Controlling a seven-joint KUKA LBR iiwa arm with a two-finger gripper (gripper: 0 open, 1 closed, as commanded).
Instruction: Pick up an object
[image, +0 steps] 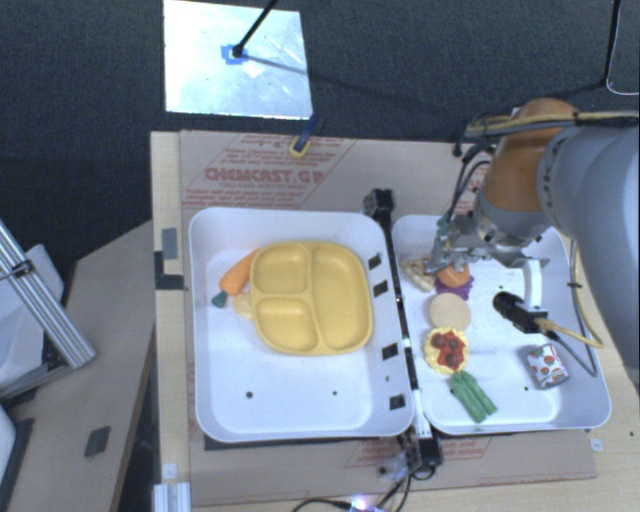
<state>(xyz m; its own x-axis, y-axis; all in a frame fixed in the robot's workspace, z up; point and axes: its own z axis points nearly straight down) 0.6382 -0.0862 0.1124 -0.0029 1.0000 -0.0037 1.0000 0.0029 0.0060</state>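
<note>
Green toy vegetable (472, 395) lies untouched at the right bin's (590, 405) near edge; gripper (450, 262) sits low over the orange-and-purple toy (455, 281) at far left, presumably targeting it, aperture indeterminable.

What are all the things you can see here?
bins: two, white, side by side
divided plate: one, yellow, left bin
toy carrot: one, orange, left bin
pale wedge: one, cream, right bin
purple toy: one, purple, right bin, by gripper
round disc: one, beige, right bin
toy food: one, yellow with red top, right bin
toy vegetable: one, green, right bin front
can: one, red-and-white, right bin
gripper: one, grey, over right bin
</note>
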